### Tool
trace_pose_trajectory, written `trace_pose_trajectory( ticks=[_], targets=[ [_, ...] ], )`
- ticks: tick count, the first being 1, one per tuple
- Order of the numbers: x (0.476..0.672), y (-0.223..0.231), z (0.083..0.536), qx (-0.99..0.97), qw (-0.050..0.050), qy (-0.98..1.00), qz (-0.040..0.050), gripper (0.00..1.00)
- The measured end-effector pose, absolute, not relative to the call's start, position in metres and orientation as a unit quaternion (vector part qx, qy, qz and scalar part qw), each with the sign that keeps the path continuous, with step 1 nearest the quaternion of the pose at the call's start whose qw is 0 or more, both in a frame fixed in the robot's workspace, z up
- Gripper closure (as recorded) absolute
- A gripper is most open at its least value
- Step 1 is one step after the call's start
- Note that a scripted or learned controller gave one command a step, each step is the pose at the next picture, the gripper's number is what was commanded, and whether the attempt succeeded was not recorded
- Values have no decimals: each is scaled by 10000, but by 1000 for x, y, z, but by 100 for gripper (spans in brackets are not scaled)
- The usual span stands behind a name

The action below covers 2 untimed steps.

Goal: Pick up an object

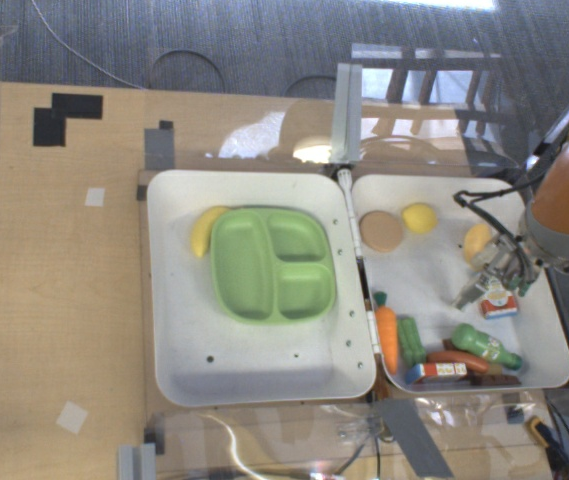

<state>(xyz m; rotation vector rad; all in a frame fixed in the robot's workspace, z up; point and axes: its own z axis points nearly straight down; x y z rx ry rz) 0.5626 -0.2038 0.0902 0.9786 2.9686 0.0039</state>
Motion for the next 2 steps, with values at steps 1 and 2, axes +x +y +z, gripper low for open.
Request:
trace_pose_trajectory(
  ticks=[1,2],
  targets=[
    [556,-199,89,3174,73,9483,3,0],
    [556,-194,89,3348,65,9423,3,0]
  ],
)
